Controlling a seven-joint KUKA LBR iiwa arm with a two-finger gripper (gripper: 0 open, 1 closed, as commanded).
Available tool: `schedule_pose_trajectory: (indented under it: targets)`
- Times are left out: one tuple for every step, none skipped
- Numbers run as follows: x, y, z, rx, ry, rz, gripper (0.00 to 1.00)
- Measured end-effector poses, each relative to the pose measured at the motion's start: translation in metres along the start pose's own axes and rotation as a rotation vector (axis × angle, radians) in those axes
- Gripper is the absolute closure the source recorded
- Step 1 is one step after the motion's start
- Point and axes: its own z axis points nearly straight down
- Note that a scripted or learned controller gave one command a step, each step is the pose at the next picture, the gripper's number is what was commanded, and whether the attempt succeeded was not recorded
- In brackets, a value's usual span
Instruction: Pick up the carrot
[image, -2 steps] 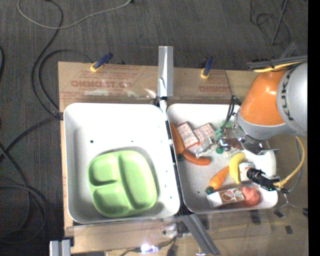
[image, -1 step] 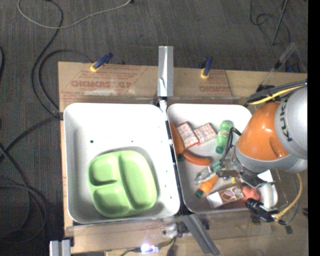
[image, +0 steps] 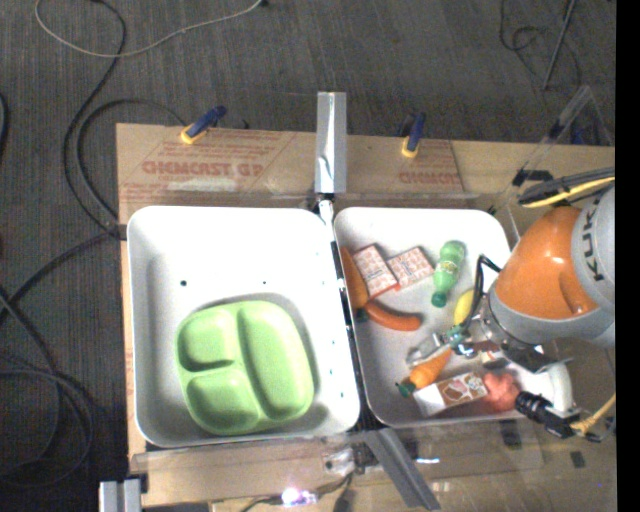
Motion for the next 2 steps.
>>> schedule_pose_trajectory:
  targets:
    - [-0.003, 0.002, -0.008, -0.005, -0.007, 0.002, 1.0]
    - [0.028, 0.026, -0.106, 0.014, -0.005, 0.264, 1.0]
